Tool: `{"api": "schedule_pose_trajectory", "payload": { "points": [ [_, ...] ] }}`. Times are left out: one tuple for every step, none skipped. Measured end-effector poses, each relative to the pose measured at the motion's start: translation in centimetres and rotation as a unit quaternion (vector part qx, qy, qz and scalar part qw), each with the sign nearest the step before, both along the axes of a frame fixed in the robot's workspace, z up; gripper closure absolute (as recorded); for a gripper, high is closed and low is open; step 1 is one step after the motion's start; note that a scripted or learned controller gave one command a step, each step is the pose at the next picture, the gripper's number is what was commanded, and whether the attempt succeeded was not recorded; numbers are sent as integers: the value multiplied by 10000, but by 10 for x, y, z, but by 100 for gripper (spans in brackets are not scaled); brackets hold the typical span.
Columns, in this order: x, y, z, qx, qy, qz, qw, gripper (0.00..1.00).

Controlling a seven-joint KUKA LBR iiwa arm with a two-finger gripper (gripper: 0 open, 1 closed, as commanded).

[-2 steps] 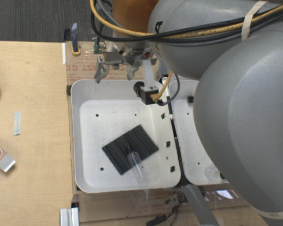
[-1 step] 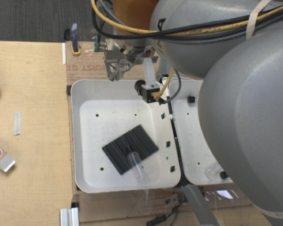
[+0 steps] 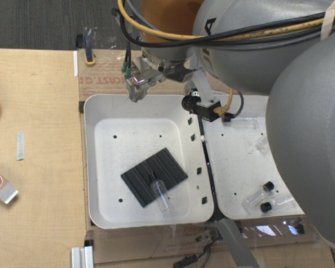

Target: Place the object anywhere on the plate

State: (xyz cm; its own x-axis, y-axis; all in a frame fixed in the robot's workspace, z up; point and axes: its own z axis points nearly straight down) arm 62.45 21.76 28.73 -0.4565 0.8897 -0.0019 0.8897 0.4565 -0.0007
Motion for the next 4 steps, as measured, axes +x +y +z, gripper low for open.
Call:
{"api": "schedule_pose_trajectory", "payload": {
  "points": [
    [35,0,10,0,-6,1818,9833,100],
    [35,0,10,0,-5,1818,9833,0],
    [36,-1,19,-6,-12,1810,9835,100],
    [36,-1,19,-7,-11,1811,9835,0]
  ]
}}
